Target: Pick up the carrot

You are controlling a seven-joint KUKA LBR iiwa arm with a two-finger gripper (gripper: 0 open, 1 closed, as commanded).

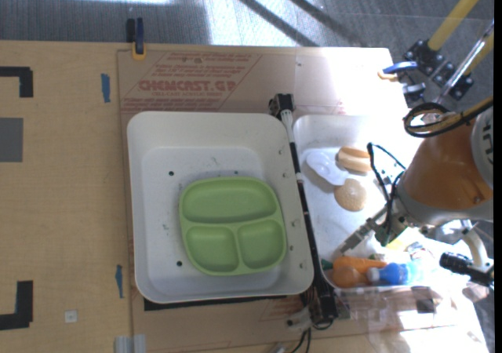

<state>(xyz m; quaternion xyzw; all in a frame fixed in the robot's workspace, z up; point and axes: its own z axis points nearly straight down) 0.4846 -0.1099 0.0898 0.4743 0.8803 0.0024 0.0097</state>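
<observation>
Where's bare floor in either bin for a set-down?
Left bin: strips around the green divided plate, widest above it. Right bin: a patch at the top near the white piece; the bottom is crowded with the carrot, blue bottle and gripper.

A robotics lab: taped cardboard bench (63, 187), two white bins (149, 210), clamps (138, 34) and loose cables (382, 161).

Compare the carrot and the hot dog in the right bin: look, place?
Colour: the carrot is bright orange, the hot dog tan with a paler bun. Place: the carrot lies at the bin's near edge beside a blue-capped item; the hot dog sits at the far end by a white piece. Both lie roughly crosswise in the right bin.
</observation>
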